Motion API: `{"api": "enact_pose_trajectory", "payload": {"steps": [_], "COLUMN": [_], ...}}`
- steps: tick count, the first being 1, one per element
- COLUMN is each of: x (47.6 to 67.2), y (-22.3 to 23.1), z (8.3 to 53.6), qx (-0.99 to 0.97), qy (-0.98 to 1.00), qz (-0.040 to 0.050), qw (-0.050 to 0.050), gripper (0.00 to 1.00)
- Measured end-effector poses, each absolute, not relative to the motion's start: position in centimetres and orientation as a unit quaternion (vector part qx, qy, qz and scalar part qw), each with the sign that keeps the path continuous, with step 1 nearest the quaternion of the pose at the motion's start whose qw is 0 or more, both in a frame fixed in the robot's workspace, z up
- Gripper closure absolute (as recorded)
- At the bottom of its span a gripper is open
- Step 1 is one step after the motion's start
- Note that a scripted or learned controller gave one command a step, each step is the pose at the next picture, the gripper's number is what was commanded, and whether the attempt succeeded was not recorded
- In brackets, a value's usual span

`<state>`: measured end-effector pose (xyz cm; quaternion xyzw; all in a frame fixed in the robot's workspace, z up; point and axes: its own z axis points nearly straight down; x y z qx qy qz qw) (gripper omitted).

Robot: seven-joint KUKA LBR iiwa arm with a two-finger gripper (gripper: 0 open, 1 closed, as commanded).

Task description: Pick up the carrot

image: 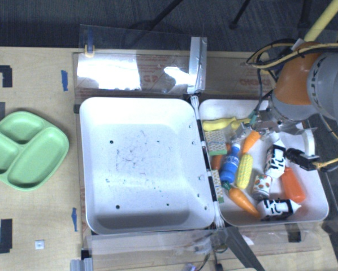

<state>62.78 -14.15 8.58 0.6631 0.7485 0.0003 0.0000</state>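
Two orange carrots lie in the right bin [321,210]. One carrot [250,141] lies slantwise near the bin's back, between a blue bottle [230,165] and a black-and-white toy [276,162]. The other carrot [242,201] lies near the front, below a corn cob [245,171]. My gripper [261,123] hangs over the back of the right bin, just above and right of the upper carrot's top end. The grey arm with its orange band [296,86] covers the gripper from above. Nothing can be seen held in it.
The right bin is crowded: a yellow banana [220,124], a green-topped box [216,143], an orange-red piece [293,186], a small spotted can [263,184] and a second black-and-white toy [279,206]. The left bin [101,117] adjoins it. A green divided plate [25,149] sits far left.
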Motion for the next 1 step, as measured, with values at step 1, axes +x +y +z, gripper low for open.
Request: {"api": "enact_pose_trajectory", "payload": {"steps": [1], "x": [62.93], "y": [-14.25], "z": [9.75], "qx": [0.664], "qy": [0.748], "qz": [0.002], "qw": [0.002], "gripper": [1.0]}}
